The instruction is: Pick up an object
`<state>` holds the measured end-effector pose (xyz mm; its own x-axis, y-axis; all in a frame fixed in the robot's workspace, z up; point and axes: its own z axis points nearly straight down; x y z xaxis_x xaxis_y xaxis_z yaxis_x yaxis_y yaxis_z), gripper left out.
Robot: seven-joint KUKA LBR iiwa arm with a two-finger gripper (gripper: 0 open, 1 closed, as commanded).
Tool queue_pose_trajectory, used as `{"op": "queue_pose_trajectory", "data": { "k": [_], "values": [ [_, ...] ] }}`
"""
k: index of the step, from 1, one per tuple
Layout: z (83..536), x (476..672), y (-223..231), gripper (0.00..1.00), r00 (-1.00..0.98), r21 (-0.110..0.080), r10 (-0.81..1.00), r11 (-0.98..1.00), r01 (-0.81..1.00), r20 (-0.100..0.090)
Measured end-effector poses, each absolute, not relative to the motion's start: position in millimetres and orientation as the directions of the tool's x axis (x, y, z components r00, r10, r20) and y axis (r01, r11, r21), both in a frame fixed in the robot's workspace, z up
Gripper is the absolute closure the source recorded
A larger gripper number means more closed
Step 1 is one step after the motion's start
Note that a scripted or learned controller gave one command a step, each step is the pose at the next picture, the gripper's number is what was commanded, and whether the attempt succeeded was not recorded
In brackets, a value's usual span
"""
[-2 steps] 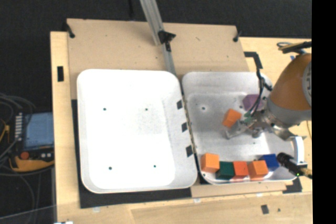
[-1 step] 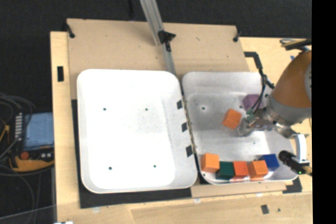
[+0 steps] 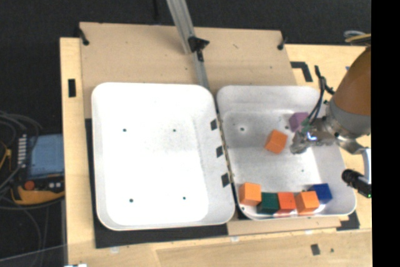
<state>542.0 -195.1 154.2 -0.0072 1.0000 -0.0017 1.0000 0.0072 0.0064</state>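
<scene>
Wooden bench (image 3: 156, 53) on dark floor, two white bins side by side: left bin (image 3: 100, 153) bare, right bin (image 3: 250, 100) holds the parts. Arm comes in from the right, gripper (image 3: 304, 139) low over the right bin's middle-right, just beside an orange block (image 3: 275, 142) and touching or overlapping a purple object (image 3: 299, 118) behind it. Can't tell how far the fingers are spread, and nothing visibly sits between them. Along the front wall: orange cube (image 3: 250, 192), green block (image 3: 269, 202), two more orange ones (image 3: 287, 201) (image 3: 308, 201), blue block (image 3: 321, 192). Likely target is the loose orange block; it's tilted, roughly cubic, so no clear long axis, one corner toward the left bin. Risk: fingers land off-centre, nudging it away or clipping the purple piece.
</scene>
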Motion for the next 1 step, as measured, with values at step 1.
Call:
{"op": "queue_pose_trajectory", "data": {
  "k": [1],
  "values": [
    [217.7, 548.3, -199.7, 1.00, -0.004, 0.009, 1.000, 0.004, 1.000, -0.003]
  ]
}}
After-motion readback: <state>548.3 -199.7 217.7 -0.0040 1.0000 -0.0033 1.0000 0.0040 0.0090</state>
